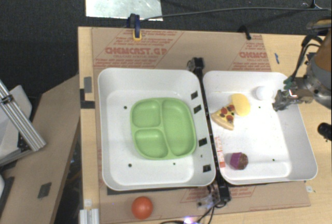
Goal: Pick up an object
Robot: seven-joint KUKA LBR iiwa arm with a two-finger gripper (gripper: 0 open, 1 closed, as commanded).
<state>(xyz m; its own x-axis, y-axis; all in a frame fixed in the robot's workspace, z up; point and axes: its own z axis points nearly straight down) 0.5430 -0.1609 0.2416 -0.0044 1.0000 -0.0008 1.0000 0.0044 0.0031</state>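
Note:
The right bin point(298, 155) holds a pizza slice toy point(224, 116), a yellow rounded object point(240, 104) touching it, a small white ball point(262, 93) near the back, and a purple object point(238, 161) near the front. My gripper point(282, 99) hangs at the bin's right rim, to the right of the white ball, with nothing seen between its fingers. Whether they are open or shut is too small to tell.
The left bin point(111, 129) holds a green three-compartment tray point(162, 127). An orange ball point(142, 207) lies on the bench in front of the left bin. Black clips point(197, 65) sit along the divider between the bins. Cables run across the back.

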